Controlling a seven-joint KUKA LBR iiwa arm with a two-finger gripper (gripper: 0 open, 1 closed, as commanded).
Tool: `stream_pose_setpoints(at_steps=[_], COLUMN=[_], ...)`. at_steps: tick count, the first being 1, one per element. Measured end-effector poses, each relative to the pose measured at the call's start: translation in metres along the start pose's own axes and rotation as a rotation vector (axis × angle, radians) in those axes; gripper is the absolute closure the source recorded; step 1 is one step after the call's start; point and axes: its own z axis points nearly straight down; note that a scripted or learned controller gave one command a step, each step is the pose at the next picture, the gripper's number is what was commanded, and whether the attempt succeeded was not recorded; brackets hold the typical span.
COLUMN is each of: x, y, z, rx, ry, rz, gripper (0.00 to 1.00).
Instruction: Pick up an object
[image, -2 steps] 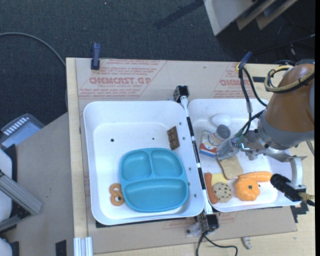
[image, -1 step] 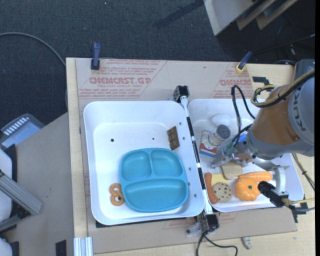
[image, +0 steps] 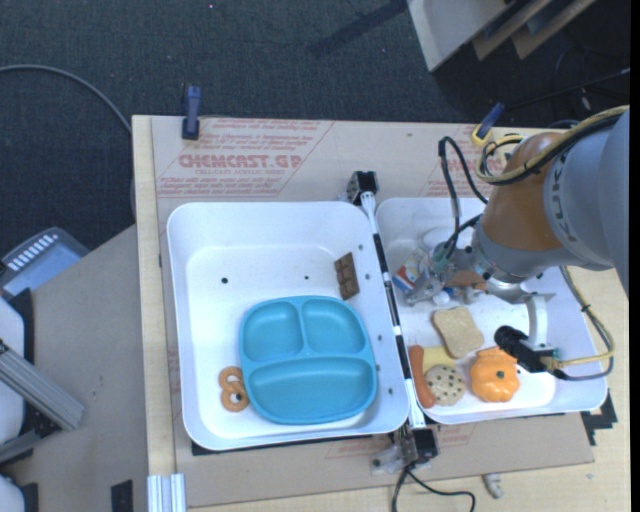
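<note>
My gripper (image: 432, 280) is down in the upper left part of the right bin (image: 580, 400), hanging over a small cluster of colourful items (image: 412, 275). Just below it lies a slice of toast (image: 457, 330). Further toward the front sit a chocolate-chip cookie (image: 443, 383), an orange pumpkin (image: 495, 375) and an orange carrot stick (image: 417, 373). The arm's grey and orange wrist (image: 530, 205) covers the bin's back right part.
The left bin (image: 190, 250) holds a blue divided plate (image: 305, 358), a pretzel (image: 234, 388) at the plate's left edge and a brown chocolate bar (image: 346, 275) by the right wall. A black cable runs along the right bin's right side.
</note>
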Motion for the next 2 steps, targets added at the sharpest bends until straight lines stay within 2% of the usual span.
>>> stream_pose_setpoints(at_steps=[1,2], x=[-0.0486,-0.0478], y=[-0.0768,-0.0764], z=[0.0004,-0.0094], rx=[0.003,0.001], ry=[0.0,0.0], rz=[0.003,0.002], gripper=[0.0,1.0])
